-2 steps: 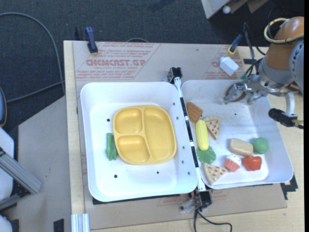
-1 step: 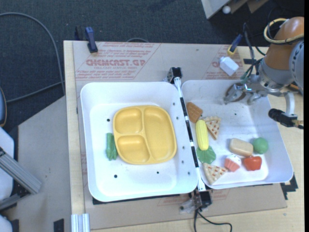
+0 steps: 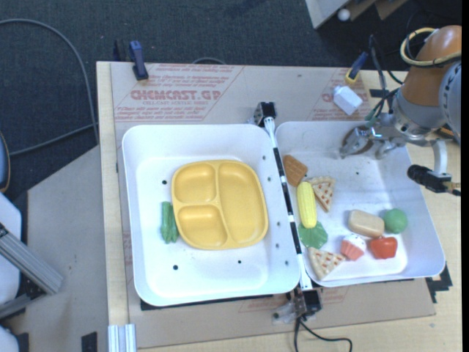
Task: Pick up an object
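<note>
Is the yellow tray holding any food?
No. The tray has three bare compartments; the green piece lies beside it on the left bin floor.

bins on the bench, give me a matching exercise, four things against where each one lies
Things:
1. yellow tray
2. green pod
3. corn cob
4. green ball

Places:
A. left bin, beside the tray's left edge
B. right bin, near its right wall
C. middle of the left bin
D. right bin, close to the divider between the bins

Pairs: 1-C, 2-A, 3-D, 4-B
</note>
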Motion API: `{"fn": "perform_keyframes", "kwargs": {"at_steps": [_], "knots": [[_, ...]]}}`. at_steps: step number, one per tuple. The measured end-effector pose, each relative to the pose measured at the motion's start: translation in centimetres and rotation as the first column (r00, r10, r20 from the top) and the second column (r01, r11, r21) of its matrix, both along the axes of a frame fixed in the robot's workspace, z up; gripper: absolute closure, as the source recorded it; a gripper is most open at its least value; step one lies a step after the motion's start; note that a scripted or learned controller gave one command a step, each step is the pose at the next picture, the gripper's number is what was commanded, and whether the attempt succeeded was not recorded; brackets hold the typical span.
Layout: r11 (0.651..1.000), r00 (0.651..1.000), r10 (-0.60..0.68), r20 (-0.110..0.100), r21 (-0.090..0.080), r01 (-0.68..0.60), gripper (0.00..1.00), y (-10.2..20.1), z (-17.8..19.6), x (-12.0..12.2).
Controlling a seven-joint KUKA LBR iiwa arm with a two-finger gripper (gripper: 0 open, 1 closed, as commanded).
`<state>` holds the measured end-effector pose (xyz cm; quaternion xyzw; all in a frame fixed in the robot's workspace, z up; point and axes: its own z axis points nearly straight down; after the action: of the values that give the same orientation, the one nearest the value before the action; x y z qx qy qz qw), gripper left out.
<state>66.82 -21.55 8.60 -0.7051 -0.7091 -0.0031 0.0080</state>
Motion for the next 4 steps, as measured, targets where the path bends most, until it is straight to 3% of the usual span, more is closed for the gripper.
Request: {"fn": "perform_keyframes", "kwargs": {"at_steps": [4], "knots": [[1.0, 1.0, -0.001, 0.0, 0.0, 0.001, 0.0, 0.0, -0.01, -0.01]]}}
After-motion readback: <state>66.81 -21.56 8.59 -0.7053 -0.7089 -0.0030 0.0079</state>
